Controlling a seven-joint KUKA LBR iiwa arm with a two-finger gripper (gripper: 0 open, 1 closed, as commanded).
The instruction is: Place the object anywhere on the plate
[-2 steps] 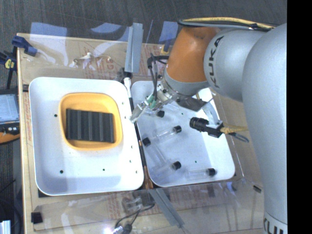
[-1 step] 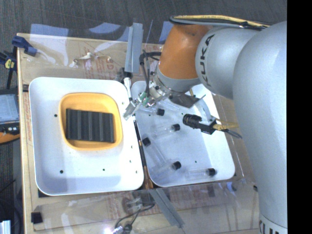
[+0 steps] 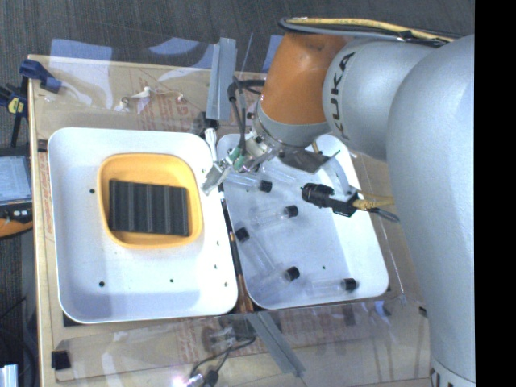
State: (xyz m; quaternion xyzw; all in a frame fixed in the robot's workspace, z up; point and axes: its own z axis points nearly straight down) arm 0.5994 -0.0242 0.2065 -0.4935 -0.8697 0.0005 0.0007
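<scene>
1. Squarely in the left bin (image 3: 121,289): a plate (image 3: 149,164), glossy yellow, a rounded rectangle with a raised rim.
2. Flat in the plate's well: a ribbed slab (image 3: 150,208), dark grey, matt, rectangular, grooved lengthwise, covering most of the floor.
3. Right of the plate, in the right bin (image 3: 363,256): several clear tubes (image 3: 289,213), slim and glassy, each with a small black cap, scattered apart.
4. Just off the plate's upper right corner, over the seam between the bins: the gripper (image 3: 216,174), pale metal; opening and hold impossible to tell.
5. Further right of the plate: the arm (image 3: 387,95), smooth grey, with an orange band (image 3: 302,79).
</scene>
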